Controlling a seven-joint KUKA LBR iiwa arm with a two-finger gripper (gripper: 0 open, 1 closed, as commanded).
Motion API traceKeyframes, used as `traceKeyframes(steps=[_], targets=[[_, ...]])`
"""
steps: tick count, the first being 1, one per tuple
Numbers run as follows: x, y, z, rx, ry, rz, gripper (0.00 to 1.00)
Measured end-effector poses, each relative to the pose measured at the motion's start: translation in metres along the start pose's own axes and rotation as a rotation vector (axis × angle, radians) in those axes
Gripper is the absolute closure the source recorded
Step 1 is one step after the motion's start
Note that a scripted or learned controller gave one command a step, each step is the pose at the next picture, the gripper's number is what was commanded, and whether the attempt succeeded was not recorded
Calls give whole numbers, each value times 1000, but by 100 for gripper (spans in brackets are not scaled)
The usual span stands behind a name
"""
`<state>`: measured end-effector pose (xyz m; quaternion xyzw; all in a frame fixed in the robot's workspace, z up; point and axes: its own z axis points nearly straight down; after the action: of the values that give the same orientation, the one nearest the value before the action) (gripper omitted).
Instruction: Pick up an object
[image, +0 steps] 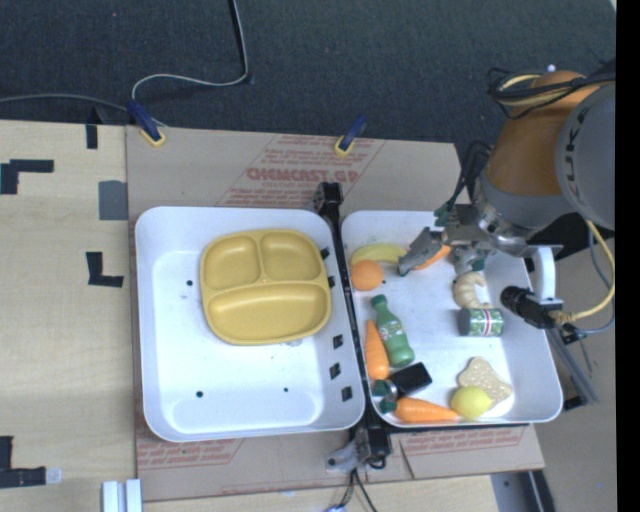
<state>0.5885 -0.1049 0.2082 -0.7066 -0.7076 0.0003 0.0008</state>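
the arm (540, 140) comes in from the right and bends down over the right bin (540, 385). its end effector (430, 250) is low in the upper part of this bin, and the dark fingers (415, 258) point to the left. a small orange piece (437, 256) lies just at the fingers, but i cannot tell if it is between them or only beside them, and i cannot tell if the end effector is released or clenched.

the things to pick are all in the right bin. an orange ball (366, 275) lies near the upper left corner, touching a yellow banana (378, 253) behind it; both are just left of the fingers. a green bottle (392, 337) lies tilted in the middle left, and a carrot (375, 352) lies along the left wall beside it. a black block (410, 379) is just below the bottle. a second carrot (425, 409) lies along the front wall, touching a yellow lemon (471, 402). a piece of bread (484, 377) lies just behind the lemon. a small can (484, 321) with green and red label lies on its side near the right wall, and a pale round thing (468, 290) is just above it, under the wrist.

the left bin (165, 330) holds a yellow plate (266, 284) with three compartments, in its upper half. both bins stand on a cardboard sheet (230, 170) on the counter (60, 330)
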Motion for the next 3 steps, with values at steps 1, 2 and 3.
traceKeyframes(steps=[1, 2, 3], targets=[[11, 14, 122, -4, 0, -1, 0], [9, 14, 112, -5, -3, 1, 100], [9, 14, 113, -5, -3, 1, 0]])
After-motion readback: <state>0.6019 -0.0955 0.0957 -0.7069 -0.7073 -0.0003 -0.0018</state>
